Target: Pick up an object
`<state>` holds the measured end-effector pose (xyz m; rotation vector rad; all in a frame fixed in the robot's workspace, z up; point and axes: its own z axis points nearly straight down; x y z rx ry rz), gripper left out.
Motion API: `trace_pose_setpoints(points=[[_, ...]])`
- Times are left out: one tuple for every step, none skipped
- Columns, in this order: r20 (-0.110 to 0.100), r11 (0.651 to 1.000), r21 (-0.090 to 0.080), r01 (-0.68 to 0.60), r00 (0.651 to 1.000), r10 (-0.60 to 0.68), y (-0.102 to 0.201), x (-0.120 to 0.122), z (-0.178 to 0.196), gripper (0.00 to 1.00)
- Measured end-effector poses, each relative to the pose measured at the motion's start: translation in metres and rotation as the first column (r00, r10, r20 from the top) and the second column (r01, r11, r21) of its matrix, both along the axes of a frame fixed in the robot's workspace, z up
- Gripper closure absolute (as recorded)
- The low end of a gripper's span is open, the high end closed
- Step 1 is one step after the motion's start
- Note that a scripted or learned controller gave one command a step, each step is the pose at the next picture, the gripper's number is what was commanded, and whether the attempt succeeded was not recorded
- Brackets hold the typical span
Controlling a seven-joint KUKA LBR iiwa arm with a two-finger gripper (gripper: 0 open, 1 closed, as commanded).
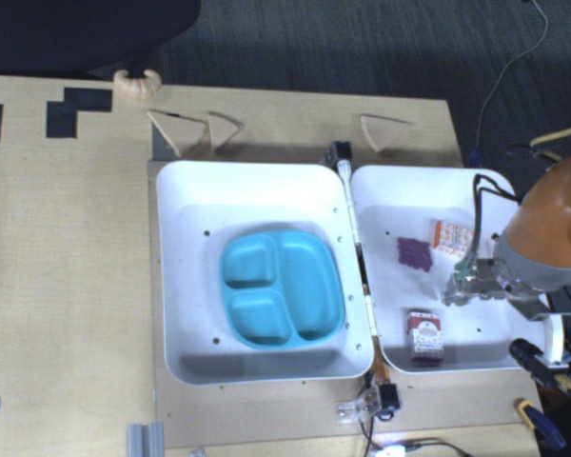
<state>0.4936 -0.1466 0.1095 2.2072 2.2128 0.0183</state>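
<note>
A: Objects in the right bin [390,198]: a purple piece [414,252] near the middle, an orange-and-white packet [450,239] just beside it, and a small red-and-white box [424,335] toward the near wall. None is lifted.

B: Gripper [468,287]?

A: It sits low over the right bin, between the packet and the box, touching neither as far as can be seen. Whether it is open or closed cannot be told.

B: Step in hand?

A: Judged as the approach, before any grasp. The next move calls for settling squarely over one object.

B: Left bin [176,255]?

A: It holds a blue divided tray [281,288].
</note>
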Motion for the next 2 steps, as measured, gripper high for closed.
trace_pose_setpoints(points=[[0.000, 1.000, 0.000, 0.000, 1.000, 0.000, 0.000, 0.000, 0.000, 0.00], [0.004, 1.000, 0.000, -0.001, 1.000, 0.001, 0.001, 0.002, 0.011, 1.00]])
